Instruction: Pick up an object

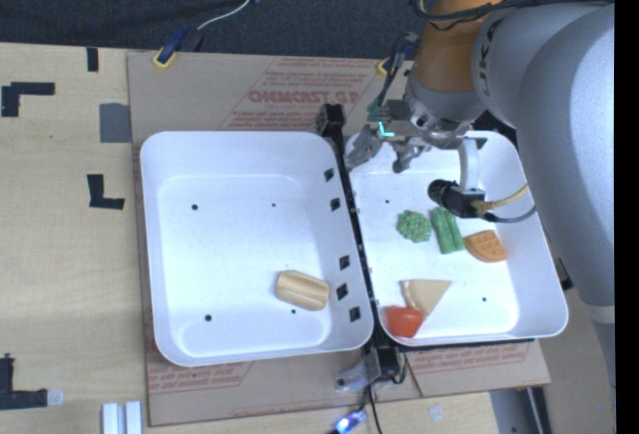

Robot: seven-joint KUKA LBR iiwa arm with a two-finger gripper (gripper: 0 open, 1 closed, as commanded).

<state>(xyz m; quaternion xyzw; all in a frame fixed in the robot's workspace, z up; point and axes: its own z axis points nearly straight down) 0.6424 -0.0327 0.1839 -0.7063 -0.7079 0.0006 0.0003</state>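
Nothing is grasped yet: the claw (pixel 384 154) is seen released above the upper part of the right bin (pixel 519 322), and an object must still be chosen.

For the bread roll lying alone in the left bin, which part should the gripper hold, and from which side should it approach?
Grip the bread roll across its narrow middle, coming straight down from above. It lies flat, long axis roughly left to right in the view, with open floor of the left bin around it, so the fingers probably fit on both long sides.
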